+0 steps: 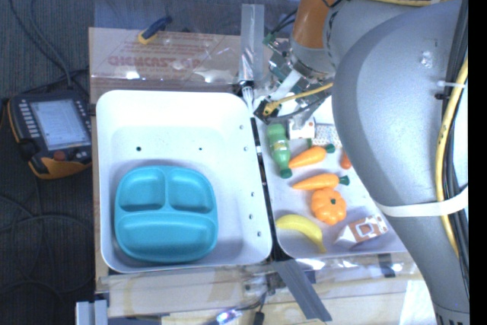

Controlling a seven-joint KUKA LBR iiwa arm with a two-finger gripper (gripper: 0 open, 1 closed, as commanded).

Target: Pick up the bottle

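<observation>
The bench bore two white bins. In the right bin (293, 202) the green bottle (278, 148) lay along its left wall, with a carrot (308, 157) just beside it. The gripper (288, 104) hung over that bin's far left corner, and I could not tell whether it was open or closed. It should probably descend straight and close across the bottle's width.

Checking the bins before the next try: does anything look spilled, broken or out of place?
Nothing looks spilled or broken. The green bottle lies on its side by the left wall of the right bin, close to the gripper. The blue tray sits flat in the left bin.
</observation>
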